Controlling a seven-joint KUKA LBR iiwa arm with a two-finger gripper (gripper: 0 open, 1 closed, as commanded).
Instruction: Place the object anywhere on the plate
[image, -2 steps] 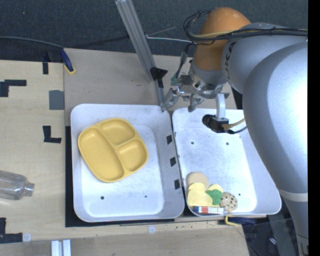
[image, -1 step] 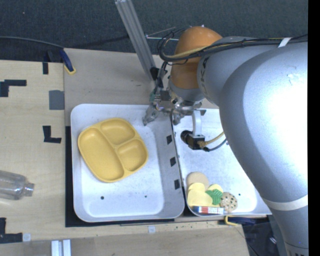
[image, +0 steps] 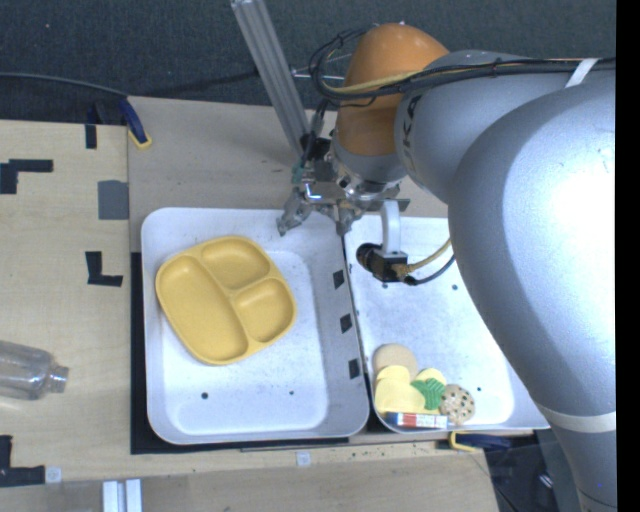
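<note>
While the arm reached in from the right of the camera view, its gripper (image: 312, 215) hung over the far edge of the left bin (image: 170, 400), near the wall between the two bins. Its fingers looked spread, and nothing showed between them. A yellow divided plate (image: 225, 297) lay in the left bin with all three compartments bare. A small heap of toy food (image: 418, 392) sat at the near end of the right bin (image: 480, 340), well apart from both plate and gripper: a tan round piece, yellow pieces, something green, a speckled cookie. By my judgement the task had barely begun; an object had not yet been picked up, carried across or set on the plate. A clear bottle (image: 28, 372) lay on the counter (image: 60, 300) at left.
</note>
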